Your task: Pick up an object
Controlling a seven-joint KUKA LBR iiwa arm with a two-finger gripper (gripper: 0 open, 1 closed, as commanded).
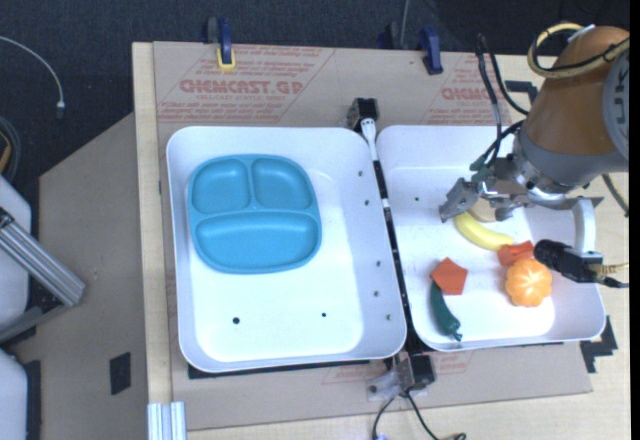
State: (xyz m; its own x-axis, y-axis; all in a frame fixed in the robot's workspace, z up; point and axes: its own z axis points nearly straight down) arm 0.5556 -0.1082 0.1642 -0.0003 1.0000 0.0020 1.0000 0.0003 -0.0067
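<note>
Yellow banana (484, 232) lies in the right bin (420, 158), just below the gripper (478, 198), whose fingers look spread and pinching nothing. A good grasp would straddle the fruit across its narrow width, clear of the neighbouring red block (450, 275) and orange (528, 282). Red lettering on the desk (300, 68) reads "CHEMCAST GP".

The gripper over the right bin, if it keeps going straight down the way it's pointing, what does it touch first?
Most likely the banana, lying just under the gripper. Depth is hard to judge from this slanted view, so it could land on the bin floor beside it.
</note>
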